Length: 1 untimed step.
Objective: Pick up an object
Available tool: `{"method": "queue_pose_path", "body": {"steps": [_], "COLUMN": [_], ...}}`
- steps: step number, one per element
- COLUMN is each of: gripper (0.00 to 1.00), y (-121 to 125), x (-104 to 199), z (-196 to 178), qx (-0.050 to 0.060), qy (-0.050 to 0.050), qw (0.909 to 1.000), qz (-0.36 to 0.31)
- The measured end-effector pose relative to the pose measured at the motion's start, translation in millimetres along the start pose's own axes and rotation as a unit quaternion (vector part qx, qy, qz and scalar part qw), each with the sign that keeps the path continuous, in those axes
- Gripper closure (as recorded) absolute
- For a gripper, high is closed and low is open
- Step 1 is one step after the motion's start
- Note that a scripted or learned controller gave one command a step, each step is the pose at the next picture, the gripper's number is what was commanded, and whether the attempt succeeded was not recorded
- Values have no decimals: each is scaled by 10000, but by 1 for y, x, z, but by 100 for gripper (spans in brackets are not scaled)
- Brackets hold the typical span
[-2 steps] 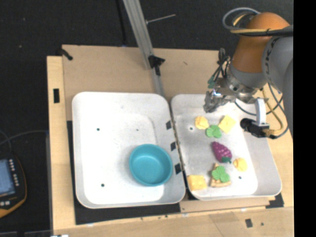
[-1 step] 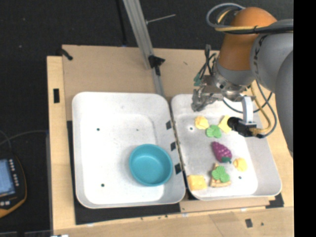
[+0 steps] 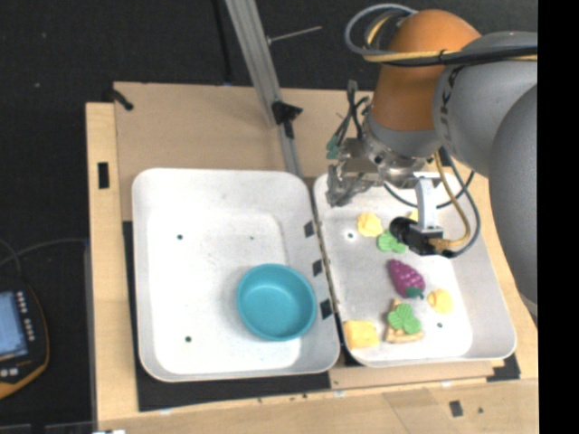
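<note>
Claw [image 3: 346, 186] hangs over the right bin's [image 3: 484, 328] far-left corner; its grip state is unclear.

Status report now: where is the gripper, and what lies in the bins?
Gripper over right bin, far corner, nothing seen held. Purple toy and yellow piece loose nearby. Blue bowl in left bin.

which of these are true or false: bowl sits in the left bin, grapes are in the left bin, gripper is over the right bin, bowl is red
1. The bowl sits in the left bin. True.
2. The grapes are in the left bin. False: they lie in the right bin.
3. The gripper is over the right bin's far left corner. True.
4. The bowl is red. False: it is blue.
</note>
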<state>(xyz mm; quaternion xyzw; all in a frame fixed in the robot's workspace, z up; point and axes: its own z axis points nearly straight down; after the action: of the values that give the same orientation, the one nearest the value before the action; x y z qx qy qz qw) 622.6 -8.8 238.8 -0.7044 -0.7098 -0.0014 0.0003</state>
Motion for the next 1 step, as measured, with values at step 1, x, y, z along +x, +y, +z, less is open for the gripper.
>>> {"method": "queue_pose_path", "body": {"steps": [1], "gripper": [100], "y": [-14], "x": [47], "z": [-2], "qx": [8], "qy": [-3], "qw": [10000], "qz": [1]}}
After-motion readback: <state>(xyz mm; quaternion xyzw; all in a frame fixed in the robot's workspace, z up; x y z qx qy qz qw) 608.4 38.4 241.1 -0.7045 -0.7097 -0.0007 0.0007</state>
